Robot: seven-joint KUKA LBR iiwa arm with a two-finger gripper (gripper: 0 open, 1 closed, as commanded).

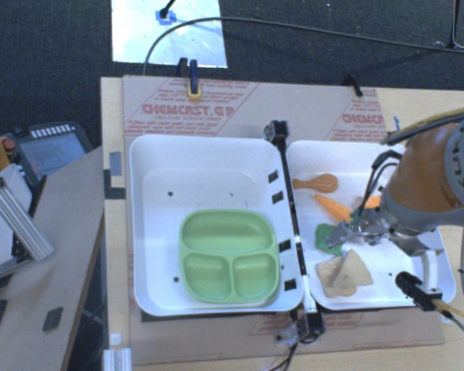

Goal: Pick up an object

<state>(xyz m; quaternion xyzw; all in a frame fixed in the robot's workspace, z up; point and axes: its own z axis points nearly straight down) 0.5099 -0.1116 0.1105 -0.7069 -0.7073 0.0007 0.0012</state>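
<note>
The right bin (417, 298) holds several small items. A tan wooden spoon-shaped piece (317, 182) lies near its back left. An orange carrot-like piece (332, 205) lies below it. A green item (325, 236) sits at mid left, and a beige wedge-shaped piece (345, 273) lies near the front. My gripper (354, 232) is low in the right bin, just right of the green item and above the beige piece. The arm's orange band (427, 168) rises to the right.
The left bin (151, 207) holds a green divided tray (229, 255). A black divider with clips (286, 207) runs between the bins. Cables trail at the bench's back and front right. A pendant (50, 149) lies at the left.
</note>
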